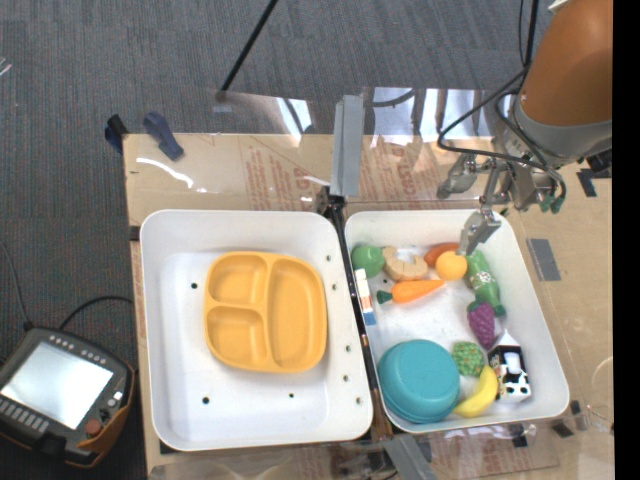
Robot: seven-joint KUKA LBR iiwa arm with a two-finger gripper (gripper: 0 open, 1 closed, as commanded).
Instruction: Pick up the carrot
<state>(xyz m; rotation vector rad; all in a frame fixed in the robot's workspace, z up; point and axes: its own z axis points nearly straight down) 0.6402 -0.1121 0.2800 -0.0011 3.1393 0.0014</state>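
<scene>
the camera view is looking down at a slant on two white bins sitting side by side, and the arm (566, 63) is reaching in from the right with its orange band showing near the top corner. the claw (478, 230) is hanging over the far edge of the right bin (540, 318), nothing between its fingers as far as the view shows; whether it is open or closed i cannot tell.

just below the claw and a little to its left, an orange ball (451, 265) is lying, and the carrot (417, 290) is lying just beyond that, further down and left, flat on the bin floor with its green end pointing away from the claw. it is sitting apart from the claw, not touched by it. left of the claw a green round fruit (367, 259) and a pale sliced piece (405, 264) are resting near the bin's far wall. straight below the claw, purple grapes (482, 322) are lying, and well below, a teal bowl (419, 379), a banana (479, 394) and a small black-and-white cow figure (513, 380) are crowding the near end.

far to the claw's left, the left bin (170, 318) is holding a yellow divided plate (266, 311).
</scene>
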